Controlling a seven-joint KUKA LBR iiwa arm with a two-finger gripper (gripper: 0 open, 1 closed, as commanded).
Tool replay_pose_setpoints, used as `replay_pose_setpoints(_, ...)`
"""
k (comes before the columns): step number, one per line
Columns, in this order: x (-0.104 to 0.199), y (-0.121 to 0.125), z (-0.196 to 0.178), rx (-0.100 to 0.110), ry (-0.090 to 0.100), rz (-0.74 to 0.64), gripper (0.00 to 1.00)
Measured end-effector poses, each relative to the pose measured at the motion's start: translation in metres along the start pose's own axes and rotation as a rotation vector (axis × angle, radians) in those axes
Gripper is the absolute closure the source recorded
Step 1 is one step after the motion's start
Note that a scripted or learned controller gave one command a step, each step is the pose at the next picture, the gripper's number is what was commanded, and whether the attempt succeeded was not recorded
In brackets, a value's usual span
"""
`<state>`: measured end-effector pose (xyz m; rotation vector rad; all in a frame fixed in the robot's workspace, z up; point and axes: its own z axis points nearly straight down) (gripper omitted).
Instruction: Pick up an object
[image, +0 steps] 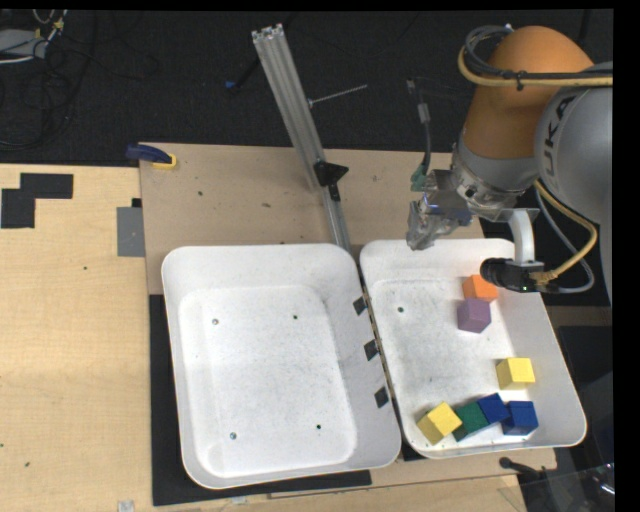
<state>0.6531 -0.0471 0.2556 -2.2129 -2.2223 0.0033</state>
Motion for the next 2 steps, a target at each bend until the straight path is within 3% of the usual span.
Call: replay_pose_setpoints(2,0.094,0.0,0.023,-0.001,-0.001,0.001,1.0)
